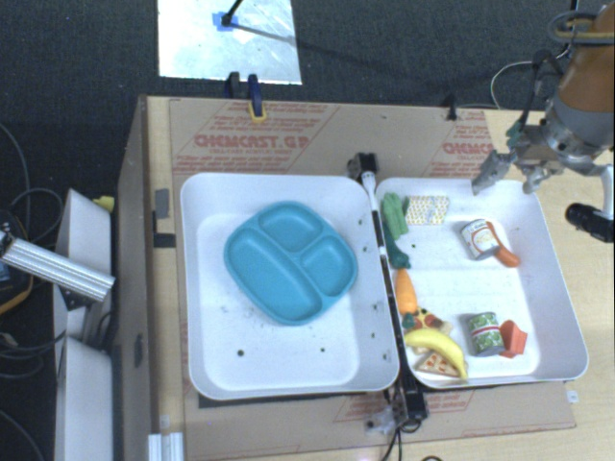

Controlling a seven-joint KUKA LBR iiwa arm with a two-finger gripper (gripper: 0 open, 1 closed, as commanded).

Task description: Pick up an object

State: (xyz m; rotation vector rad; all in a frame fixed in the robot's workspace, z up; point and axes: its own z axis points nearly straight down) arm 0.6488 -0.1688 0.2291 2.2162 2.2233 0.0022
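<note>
Gripper: grey two-finger gripper hovers above the far rim of the right shallow white bin, fingers spread wide, holding nothing.
Right bin: yellow toy banana, orange carrot, green tin can, white-and-red can, pizza slice.
Left shallow white bin: blue divided plastic plate.

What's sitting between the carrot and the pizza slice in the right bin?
In the camera view, the banana lies between the carrot above and the pizza slice below, along the right bin's left side.
</note>
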